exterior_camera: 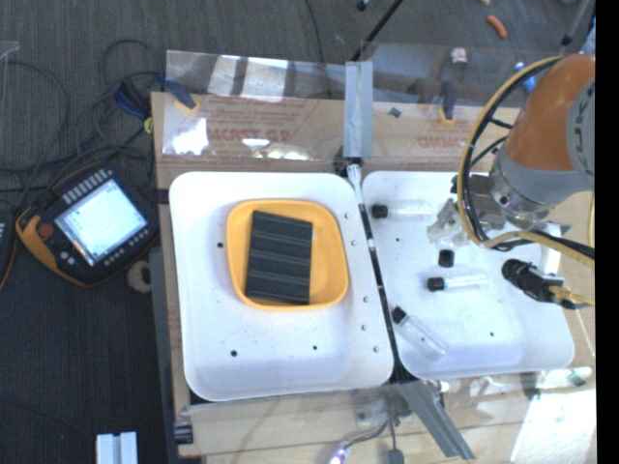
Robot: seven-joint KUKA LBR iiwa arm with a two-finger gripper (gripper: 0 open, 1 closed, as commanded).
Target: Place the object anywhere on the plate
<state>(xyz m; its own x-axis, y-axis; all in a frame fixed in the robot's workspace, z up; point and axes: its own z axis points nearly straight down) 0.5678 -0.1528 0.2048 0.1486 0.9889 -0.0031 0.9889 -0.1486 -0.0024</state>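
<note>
Dark grey ribbed rectangular block (280, 256) already sits on yellow plastic plate (242, 278) in left white bin (271, 370). Gripper (451, 222) over right bin (484, 346); can't tell its state. I'd judge placement done, next: retract arm.

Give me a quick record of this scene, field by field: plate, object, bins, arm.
plate: yellow plate, in the left bin
object: dark ribbed block, lying on the plate
right bin: holds small clear vials with black caps
arm: grey with orange band, over the right bin's far right side
</note>
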